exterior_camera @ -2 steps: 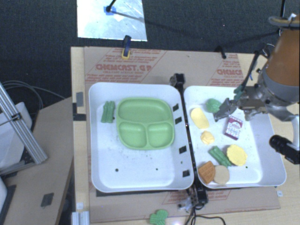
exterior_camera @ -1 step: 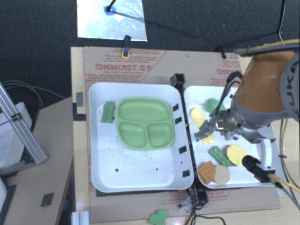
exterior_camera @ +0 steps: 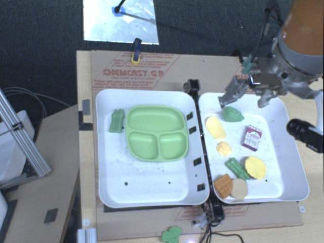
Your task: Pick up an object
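Right now the gripper (exterior_camera: 244,102) is hanging over the far end of the right bin (exterior_camera: 291,184), its two fingers spread wide and gripping nothing. Just below it a green leafy piece (exterior_camera: 232,115) is lying between and under the fingertips. Nearer, a yellow piece (exterior_camera: 215,127), a small maroon box (exterior_camera: 252,137), a green stick (exterior_camera: 237,168) and a yellow disc (exterior_camera: 255,167) are sitting scattered about. In the left bin (exterior_camera: 106,186) a green divided plate (exterior_camera: 156,133) is resting beside a green pod (exterior_camera: 117,121).
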`<state>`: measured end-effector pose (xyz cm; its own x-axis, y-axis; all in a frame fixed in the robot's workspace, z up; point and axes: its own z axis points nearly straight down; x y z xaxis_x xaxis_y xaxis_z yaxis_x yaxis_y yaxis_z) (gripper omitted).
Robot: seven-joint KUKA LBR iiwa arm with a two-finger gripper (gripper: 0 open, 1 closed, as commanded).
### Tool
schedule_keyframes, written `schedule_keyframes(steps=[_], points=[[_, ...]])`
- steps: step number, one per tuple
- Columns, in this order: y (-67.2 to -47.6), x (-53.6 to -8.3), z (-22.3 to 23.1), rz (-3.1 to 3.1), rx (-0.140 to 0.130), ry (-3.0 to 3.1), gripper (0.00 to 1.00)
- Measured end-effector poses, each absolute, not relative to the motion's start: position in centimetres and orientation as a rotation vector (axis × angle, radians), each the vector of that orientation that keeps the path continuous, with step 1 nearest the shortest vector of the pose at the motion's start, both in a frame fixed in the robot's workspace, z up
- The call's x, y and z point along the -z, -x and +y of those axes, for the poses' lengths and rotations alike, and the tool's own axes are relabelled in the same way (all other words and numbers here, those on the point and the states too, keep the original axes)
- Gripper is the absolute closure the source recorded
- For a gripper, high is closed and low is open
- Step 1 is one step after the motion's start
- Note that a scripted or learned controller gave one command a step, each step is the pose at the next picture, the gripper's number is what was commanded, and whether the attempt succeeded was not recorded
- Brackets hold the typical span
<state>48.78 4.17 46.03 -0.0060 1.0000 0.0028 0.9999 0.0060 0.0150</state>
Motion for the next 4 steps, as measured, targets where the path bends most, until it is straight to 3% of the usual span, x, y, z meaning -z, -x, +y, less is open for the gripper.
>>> schedule_keyframes(steps=[1,2,3,4], points=[[-48.8,-46.7,4.1,2.229,-0.009,-2.206,1.0],[-48.5,-31.1,10.1,2.237,0.015,-2.217,1.0],[-48.7,-29.1,1.4,2.213,0.003,-2.226,1.0],[-51.1,-25.1,8.2,2.231,0.001,-2.216,1.0]])
